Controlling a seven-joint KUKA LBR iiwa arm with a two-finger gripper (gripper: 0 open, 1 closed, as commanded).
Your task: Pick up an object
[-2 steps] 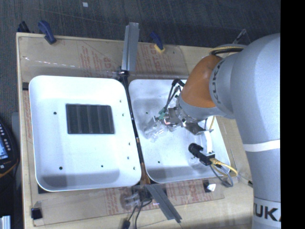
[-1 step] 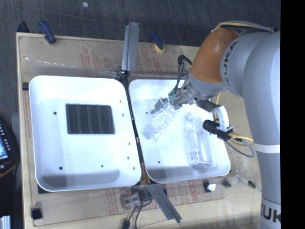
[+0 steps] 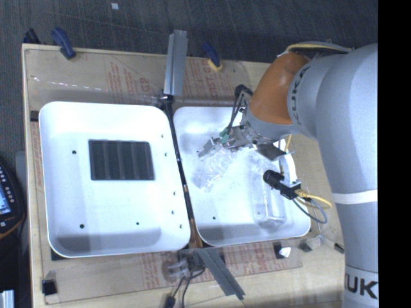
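Glossy white plastic bins [image 3: 64,127], crinkled clear plastic wrap [image 3: 213,169], matt wooden bench [image 3: 96,69]

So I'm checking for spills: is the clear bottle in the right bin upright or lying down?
Lying down. The clear bottle rests lengthwise on the floor of the right bin.

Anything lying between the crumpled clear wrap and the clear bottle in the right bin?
No. In the camera view, only bare white bin floor separates the wrap from the bottle; the gripper sits above the wrap.

Bench [image 3: 96,76] — two white bins [image 3: 109,236]
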